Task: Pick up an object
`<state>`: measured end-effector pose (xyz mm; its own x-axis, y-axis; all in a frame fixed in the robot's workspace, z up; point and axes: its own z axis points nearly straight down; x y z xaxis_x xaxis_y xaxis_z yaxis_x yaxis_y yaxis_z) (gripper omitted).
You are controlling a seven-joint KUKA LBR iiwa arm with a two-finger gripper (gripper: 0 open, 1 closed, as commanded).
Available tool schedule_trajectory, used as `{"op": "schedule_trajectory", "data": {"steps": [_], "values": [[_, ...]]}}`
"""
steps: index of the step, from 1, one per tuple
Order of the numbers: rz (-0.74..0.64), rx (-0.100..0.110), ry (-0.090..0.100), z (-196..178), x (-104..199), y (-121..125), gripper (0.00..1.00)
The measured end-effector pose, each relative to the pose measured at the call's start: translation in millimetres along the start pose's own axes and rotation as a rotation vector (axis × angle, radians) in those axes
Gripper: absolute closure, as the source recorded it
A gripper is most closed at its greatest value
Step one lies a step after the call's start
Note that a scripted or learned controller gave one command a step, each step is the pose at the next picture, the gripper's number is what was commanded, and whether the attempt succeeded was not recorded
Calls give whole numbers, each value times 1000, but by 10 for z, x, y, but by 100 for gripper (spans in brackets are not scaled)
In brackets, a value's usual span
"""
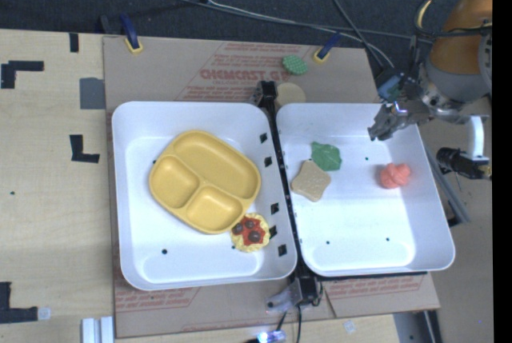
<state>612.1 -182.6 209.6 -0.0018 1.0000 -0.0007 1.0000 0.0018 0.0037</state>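
Gripper (386, 128) sits at the 1 o'clock corner of the right bin (416, 253), hanging over the bin's far rim; can't tell its state, it's dark and too small to read from this angle, and nothing is visibly in it. The arm (460, 53) comes in from 3 o'clock, orange band up top. The right bin holds three loose items: a pink lump (394, 175) toward 3 o'clock, just below and slightly right of the gripper and apart from it; a green piece (326, 155) near the bin's 10 o'clock; and a tan slice (310, 181) touching or just beside the green piece at its 7 o'clock. The left bin (136, 253) holds a yellow divided tray (205, 181), three compartments, sitting at a slant in the middle. At the tray's 5 o'clock, touching its edge, is a small yellow disc with red and dark spots, looks like a toy pizza (251, 233). Outside the bins, at 12 o'clock on the cardboard sheet (160, 69), there's a small green waffle-textured piece (294, 63) with a pale round disc (290, 91) just below it, next to the black divider between the bins. Blue clamps (130, 33) pin the far edge of the cardboard.
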Motion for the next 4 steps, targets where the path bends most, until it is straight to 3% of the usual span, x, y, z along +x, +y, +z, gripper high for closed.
{"op": "schedule_trajectory", "data": {"steps": [4], "values": [[-4,6,1,-42,2086,-231,100]]}}
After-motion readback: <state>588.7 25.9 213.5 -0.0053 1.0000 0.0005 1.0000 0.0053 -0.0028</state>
